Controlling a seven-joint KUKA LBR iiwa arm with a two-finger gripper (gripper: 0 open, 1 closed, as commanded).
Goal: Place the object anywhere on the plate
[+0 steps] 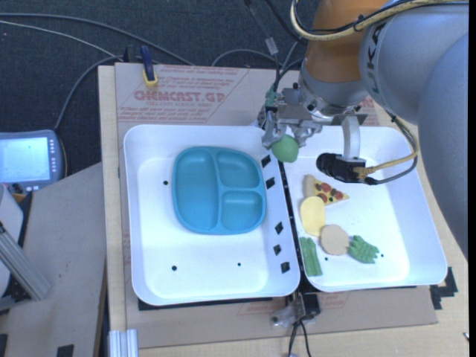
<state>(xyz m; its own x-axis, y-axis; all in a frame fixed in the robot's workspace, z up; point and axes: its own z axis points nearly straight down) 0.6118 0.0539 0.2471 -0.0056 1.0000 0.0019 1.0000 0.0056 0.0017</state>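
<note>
Gripping a green ball, the fingers hang over the divide beside the blue plate

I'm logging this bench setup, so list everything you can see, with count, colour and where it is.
plate: one, blue, divided, left bin
round piece: one, green, between the tool's fingers, over the divide between bins
pizza slice: one, yellow with red, right bin
oval piece: one, yellow, right bin
round disc: one, tan, right bin
leafy piece: one, green, right bin
long pod: one, green, right bin's left edge
bins: two, white, side by side
tool: one, grey, above the bins' far edge
</note>
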